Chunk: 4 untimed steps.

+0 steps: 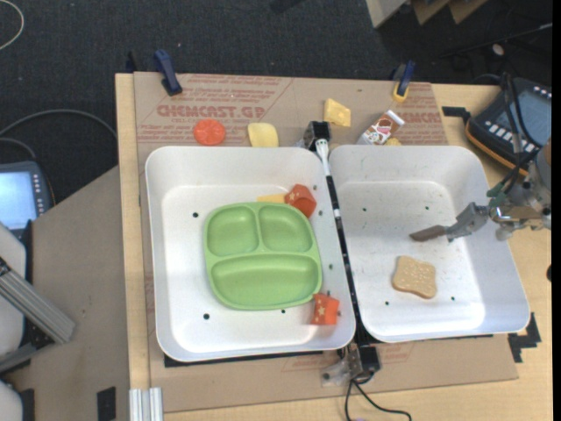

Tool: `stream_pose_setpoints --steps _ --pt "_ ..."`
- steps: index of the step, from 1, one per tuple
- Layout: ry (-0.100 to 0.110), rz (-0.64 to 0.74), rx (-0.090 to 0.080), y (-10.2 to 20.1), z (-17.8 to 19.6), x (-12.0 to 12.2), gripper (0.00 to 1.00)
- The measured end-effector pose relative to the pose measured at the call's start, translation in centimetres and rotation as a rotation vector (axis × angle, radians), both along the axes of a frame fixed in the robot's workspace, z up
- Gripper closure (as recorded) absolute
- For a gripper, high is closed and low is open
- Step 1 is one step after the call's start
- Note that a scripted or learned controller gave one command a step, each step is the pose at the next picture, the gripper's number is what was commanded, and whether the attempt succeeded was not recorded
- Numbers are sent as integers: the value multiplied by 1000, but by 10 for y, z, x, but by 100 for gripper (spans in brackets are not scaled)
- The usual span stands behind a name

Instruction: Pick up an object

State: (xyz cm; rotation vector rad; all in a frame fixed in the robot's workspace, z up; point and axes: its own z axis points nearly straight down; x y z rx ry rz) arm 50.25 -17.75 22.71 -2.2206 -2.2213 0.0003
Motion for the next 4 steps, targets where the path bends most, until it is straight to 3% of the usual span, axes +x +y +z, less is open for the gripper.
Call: stream_pose_setpoints --steps 1,2,3,4 --pt "5 4 3 50 -61 23 0" --pt "-9 0 -5 59 -143 -8 0" --pt "-16 -1 -5 59 -128 -5 100" --pt "-10 -5 -8 -6 -56 9 100"
